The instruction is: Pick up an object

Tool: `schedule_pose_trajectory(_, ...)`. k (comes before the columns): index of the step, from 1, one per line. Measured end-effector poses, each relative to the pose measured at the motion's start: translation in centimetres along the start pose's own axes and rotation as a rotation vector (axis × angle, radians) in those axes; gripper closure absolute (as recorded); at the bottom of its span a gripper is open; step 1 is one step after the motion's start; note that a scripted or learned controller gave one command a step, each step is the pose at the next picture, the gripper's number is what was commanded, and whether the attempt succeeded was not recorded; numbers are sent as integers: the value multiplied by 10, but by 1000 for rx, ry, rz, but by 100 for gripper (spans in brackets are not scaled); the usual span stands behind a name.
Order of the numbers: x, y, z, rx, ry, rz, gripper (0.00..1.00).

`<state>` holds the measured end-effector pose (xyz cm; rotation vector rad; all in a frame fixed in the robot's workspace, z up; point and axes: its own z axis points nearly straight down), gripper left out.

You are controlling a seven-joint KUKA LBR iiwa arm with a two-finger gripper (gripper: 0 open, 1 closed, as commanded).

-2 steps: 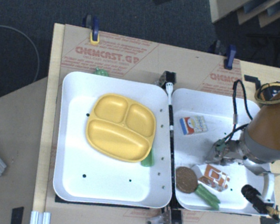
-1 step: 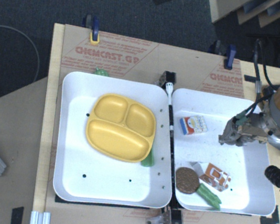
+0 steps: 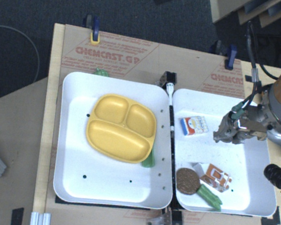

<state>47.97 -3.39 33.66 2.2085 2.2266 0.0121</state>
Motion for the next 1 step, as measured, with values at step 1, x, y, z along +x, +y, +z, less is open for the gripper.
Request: schedule_pose_trajectory(1,47,56,92,18,0,3,100)
